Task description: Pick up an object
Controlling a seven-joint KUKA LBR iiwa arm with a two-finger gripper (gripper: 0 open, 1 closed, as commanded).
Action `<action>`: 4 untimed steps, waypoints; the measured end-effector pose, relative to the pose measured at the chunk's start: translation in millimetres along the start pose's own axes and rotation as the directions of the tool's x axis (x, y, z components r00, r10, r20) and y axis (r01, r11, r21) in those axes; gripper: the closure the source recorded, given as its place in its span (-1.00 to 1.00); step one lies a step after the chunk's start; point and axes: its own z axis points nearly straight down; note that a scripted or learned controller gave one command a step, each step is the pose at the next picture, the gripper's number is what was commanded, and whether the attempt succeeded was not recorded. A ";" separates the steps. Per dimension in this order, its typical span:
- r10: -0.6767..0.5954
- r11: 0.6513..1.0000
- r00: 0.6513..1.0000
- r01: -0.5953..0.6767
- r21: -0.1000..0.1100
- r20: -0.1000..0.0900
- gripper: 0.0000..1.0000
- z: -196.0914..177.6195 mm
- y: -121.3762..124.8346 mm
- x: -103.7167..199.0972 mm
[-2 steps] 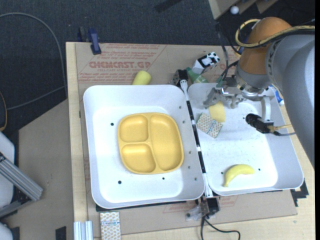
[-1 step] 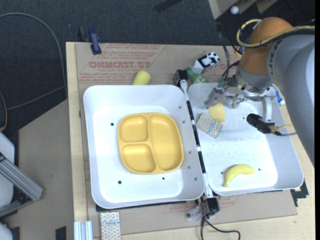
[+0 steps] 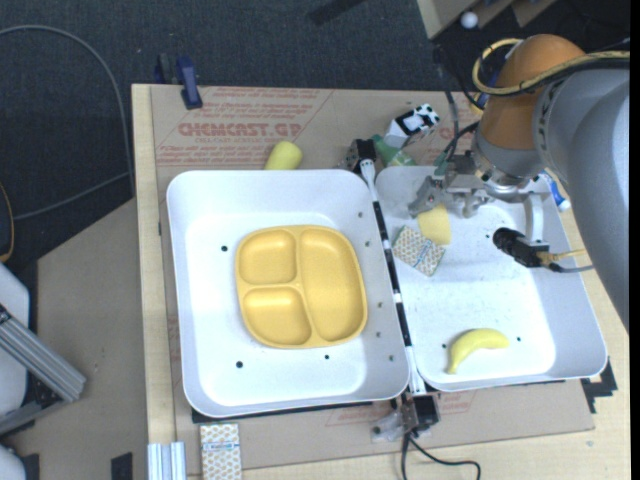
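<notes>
In the right bin (image 3: 500,293), a yellow block (image 3: 436,228) lies beside the tool (image 3: 447,198), its opening unclear.

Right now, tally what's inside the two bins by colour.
Yellow: 3 (divided plate, banana, pale block)
Patterned grey-white: 1 (packet)
Total: 4

Bright, even light from above. The white bins (image 3: 200,268) are nearly washed out and show little surface detail. Shadows are soft and short, faint under the banana (image 3: 476,346) at lower right. The floor (image 3: 80,28) at upper left is dim. The arm (image 3: 590,118) at the right edge looks soft.
</notes>
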 end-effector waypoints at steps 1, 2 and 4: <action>0.000 1.000 1.000 0.000 -0.001 0.001 -1.00 0.7 1.0 0.4; 0.001 1.000 1.000 -0.001 -0.002 0.001 -1.00 0.6 1.1 -6.5; -0.001 1.000 1.000 0.001 0.000 0.000 -1.00 0.5 1.2 4.8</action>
